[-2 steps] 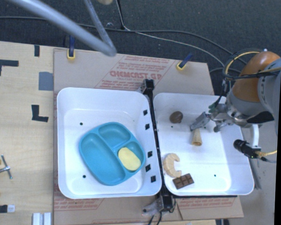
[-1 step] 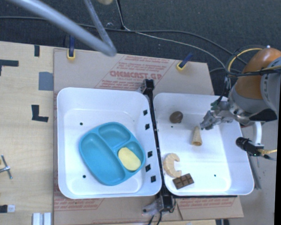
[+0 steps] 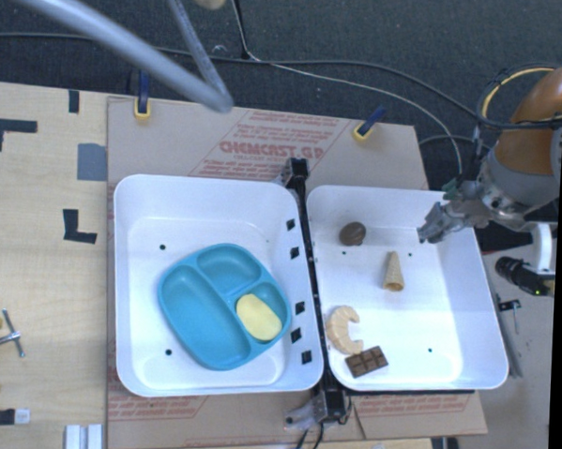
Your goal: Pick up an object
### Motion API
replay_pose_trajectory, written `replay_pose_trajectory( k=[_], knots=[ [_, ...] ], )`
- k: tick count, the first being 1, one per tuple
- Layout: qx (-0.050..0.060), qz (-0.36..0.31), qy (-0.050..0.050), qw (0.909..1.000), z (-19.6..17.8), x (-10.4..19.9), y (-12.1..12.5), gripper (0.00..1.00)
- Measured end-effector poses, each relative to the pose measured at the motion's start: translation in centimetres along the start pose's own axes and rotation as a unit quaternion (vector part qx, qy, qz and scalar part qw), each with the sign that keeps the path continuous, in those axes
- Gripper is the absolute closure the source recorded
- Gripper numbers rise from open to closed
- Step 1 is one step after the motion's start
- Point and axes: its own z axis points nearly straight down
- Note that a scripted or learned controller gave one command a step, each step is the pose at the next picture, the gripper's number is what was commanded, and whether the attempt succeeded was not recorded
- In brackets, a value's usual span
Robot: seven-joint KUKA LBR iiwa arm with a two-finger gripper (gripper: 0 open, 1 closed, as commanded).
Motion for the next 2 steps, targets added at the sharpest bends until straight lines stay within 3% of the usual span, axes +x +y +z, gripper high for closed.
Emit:
replay_pose_trajectory(
  k=[1,2],
  knots=[
    [0.001,0.0,0.0,1.0,-2.3,0.0,0.1,1.0],
    [0.002,-0.002,0.001,1.0,-1.6,5.9,-0.6,1.0]
  ],
)
